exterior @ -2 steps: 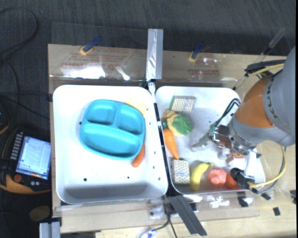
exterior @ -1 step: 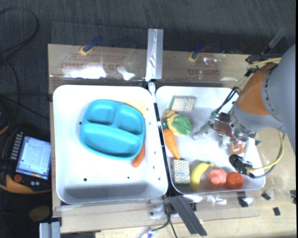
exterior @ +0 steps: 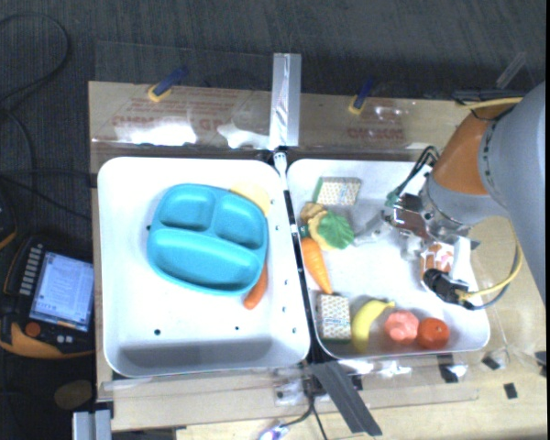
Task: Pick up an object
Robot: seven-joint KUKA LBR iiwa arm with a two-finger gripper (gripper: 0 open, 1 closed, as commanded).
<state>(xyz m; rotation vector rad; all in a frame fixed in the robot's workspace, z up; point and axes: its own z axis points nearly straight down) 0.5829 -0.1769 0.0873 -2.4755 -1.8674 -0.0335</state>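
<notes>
- The left bin (exterior: 119, 337) sits on the worktop (exterior: 192, 108) and holds a blue divided plate (exterior: 208, 236) turned upside-down or upright, I cannot tell which, near the bin's far right corner.
- A yellow item (exterior: 254, 195) peeks out behind the plate's far right edge, and an orange carrot-like piece (exterior: 256, 291) lies against the plate's near right edge.
- The right bin (exterior: 385, 168) touches the left one along a shared wall.
- Along that bin's left edge lie a patterned packet (exterior: 337, 192), a green leafy toy (exterior: 335, 230), a carrot (exterior: 314, 262) and, nearer the front, a second patterned packet (exterior: 335, 316).
- Along the front edge sit a banana (exterior: 370, 317), a pink item (exterior: 401, 326) and a red tomato (exterior: 433, 332), side by side.
- The hand (exterior: 420, 230) hangs over the right bin's right half, above bare floor, nothing visibly between its fingers; released or clenched, I cannot tell.
</notes>
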